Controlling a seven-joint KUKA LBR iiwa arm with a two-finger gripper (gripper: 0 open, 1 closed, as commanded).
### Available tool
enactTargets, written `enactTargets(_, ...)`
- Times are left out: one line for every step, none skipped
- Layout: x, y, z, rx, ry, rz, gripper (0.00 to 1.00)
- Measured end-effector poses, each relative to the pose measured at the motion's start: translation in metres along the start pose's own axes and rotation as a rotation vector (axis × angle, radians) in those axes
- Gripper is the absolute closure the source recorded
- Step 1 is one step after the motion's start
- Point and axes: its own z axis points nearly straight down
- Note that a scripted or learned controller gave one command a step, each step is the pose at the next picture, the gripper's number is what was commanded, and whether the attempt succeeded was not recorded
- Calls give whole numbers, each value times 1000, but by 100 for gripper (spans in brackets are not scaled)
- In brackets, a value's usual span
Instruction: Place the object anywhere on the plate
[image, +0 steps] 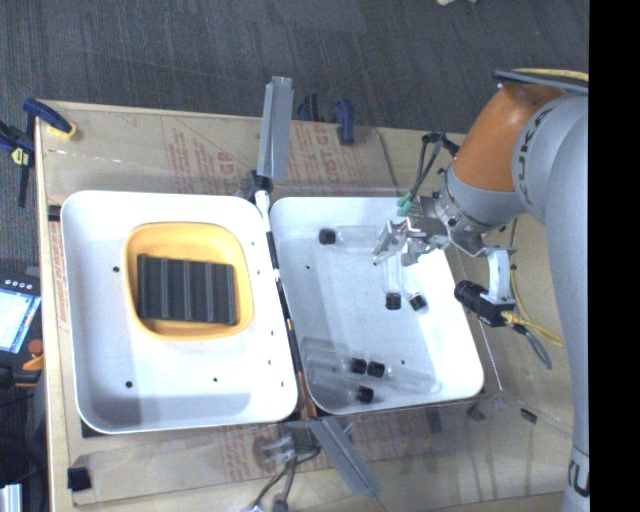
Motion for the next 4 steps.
enactTargets(78, -9, -7, 1, -1, -82, 100)
enactTargets(146, 9, -35, 0, -2, -176, 100)
enactTargets(213, 19, 5, 2, -2, -356, 100)
enactTargets(212, 19, 5, 2, -3, -356, 0)
